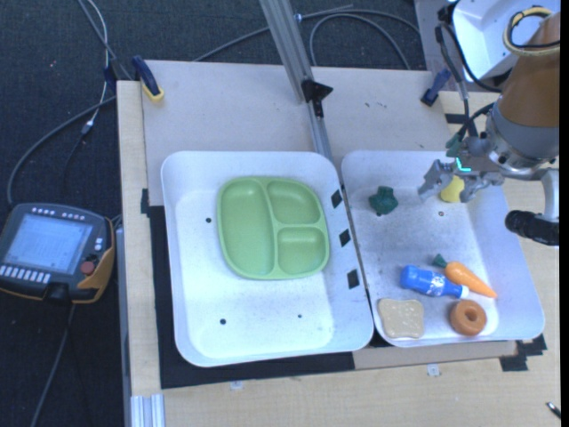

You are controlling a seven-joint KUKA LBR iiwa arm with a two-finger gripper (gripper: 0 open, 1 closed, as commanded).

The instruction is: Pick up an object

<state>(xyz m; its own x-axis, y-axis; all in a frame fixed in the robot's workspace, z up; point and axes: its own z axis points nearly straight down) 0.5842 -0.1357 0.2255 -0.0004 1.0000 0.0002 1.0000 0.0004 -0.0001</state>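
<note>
Toast slice (401, 318) and donut (468, 317) are set at the near edge of the right bin (511, 265), on the surface.

A yellow object (453, 189) is seen between the fingers of the claw (455, 183), low at the bin's far side, so the claw is judged closed on it. The grasp step appears in hand; a straight lift is called for next. A blue bottle (430, 281), carrot (468, 279), dark green toy (384, 201) and green divided plate (272, 227) are left lying. No writing can be read.
</note>
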